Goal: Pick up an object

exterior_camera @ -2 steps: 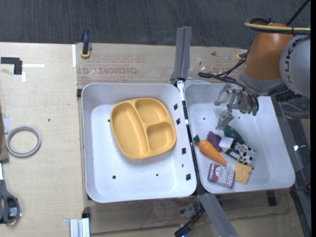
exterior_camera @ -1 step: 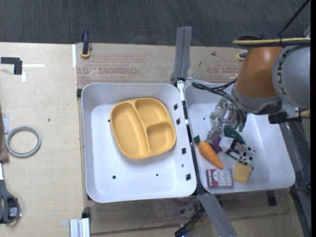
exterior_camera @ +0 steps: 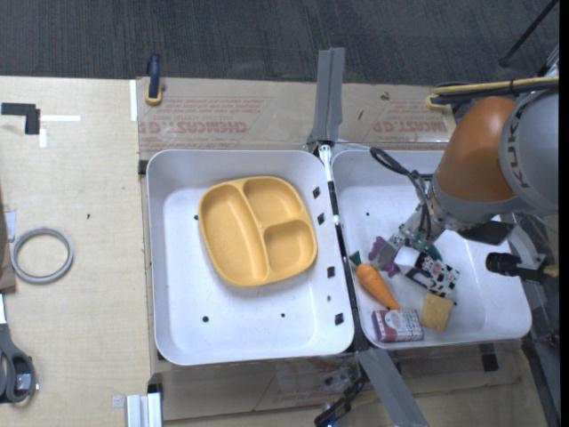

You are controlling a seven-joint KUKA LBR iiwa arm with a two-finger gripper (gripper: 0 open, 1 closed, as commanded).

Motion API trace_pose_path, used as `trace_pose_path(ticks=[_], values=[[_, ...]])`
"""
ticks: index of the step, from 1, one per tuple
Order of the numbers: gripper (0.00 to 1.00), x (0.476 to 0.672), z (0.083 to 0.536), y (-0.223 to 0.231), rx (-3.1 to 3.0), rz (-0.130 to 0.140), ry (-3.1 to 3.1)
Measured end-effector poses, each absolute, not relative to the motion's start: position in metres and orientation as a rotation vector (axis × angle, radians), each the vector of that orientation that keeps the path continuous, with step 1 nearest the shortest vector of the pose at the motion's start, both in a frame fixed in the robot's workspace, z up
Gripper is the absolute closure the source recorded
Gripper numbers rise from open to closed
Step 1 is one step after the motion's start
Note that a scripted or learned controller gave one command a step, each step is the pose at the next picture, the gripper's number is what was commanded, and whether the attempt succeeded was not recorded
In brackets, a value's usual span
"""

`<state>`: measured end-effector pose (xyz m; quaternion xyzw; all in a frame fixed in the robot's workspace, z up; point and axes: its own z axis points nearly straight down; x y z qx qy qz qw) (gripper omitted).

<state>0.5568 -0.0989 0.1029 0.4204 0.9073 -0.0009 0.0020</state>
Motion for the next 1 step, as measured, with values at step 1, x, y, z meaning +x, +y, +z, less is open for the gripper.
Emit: trace_pose_path(ticks=[1], values=[[0.0,0.5568,0.1029,-0.0989,1.32,-0.003,2.847]])
